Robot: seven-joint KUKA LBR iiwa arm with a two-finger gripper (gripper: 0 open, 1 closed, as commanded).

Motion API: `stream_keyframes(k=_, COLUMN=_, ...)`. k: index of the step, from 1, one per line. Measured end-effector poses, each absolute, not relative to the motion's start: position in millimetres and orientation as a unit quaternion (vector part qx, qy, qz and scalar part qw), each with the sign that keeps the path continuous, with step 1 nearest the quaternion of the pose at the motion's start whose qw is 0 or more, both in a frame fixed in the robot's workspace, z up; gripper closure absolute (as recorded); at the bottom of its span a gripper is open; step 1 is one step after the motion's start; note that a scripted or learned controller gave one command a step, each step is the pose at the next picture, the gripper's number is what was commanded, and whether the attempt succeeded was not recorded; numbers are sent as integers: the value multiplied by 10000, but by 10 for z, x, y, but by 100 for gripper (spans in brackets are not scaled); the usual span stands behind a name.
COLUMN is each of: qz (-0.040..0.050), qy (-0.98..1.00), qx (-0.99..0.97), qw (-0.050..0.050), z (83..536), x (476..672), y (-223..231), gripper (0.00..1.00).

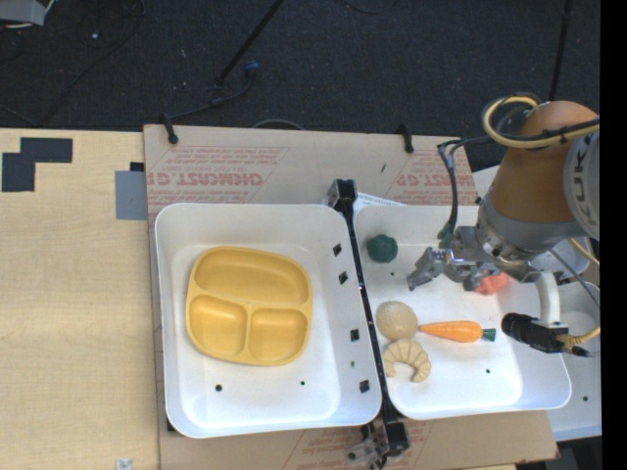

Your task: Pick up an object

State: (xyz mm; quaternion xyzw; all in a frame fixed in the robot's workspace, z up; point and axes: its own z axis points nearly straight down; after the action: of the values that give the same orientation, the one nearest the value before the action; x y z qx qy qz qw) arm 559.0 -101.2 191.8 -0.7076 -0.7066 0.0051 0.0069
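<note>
**Claw low over the right bin, toys nearby**

Where the grey arm (544, 179) with its orange band comes in from the right, the claw (431, 267) sits low over the upper middle of the right bin (534, 390), its grey metal tips pointing left. Whether its fingers are spread or closed cannot be told from this slanted view, and nothing can be seen held between them.

Just right of the claw, partly under the wrist, a small red-orange object (493, 283) lies on the bin floor; its kind is not clear. Up and to the left of the claw, near the divider between the bins, sits a dark green ball-like toy (382, 248), apart from the tips. Below the claw lies a beige egg-shaped piece (396, 319), and just beside it to the right a toy carrot (454, 332) lies flat, orange body pointing left and green stub to the right. Touching the underside of the egg-shaped piece is a pale toy croissant (408, 359). A black cylindrical part (534, 332) on a cable hangs by the right rim of this bin.

Left of the divider, the left bin (196, 399) holds a yellow plate (250, 305) with three compartments, lying flat near its middle. Both bins rest on a cardboard sheet (255, 164) with red printing, laid on the light wooden desk (69, 311).
</note>
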Motion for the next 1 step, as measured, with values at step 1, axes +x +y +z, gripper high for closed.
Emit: stream_keyframes(k=1, qz=11, qy=-7072, qx=-7070, qw=19, z=1989, x=5620, y=-1015, gripper=0)
